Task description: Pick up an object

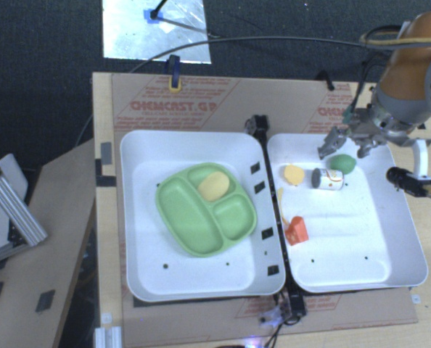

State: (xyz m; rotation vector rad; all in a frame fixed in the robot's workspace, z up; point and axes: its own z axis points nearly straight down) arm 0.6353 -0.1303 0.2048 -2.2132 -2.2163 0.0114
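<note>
Above right bin [397,267], 12 o'clock edge: gripper [350,145] jaws spread, empty, over green object [342,163].

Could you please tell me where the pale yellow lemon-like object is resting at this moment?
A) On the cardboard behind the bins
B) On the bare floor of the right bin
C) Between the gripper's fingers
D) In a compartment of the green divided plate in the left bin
D: the pale yellow object lies in an upper compartment of the green divided plate, which sits in the left bin.
</note>
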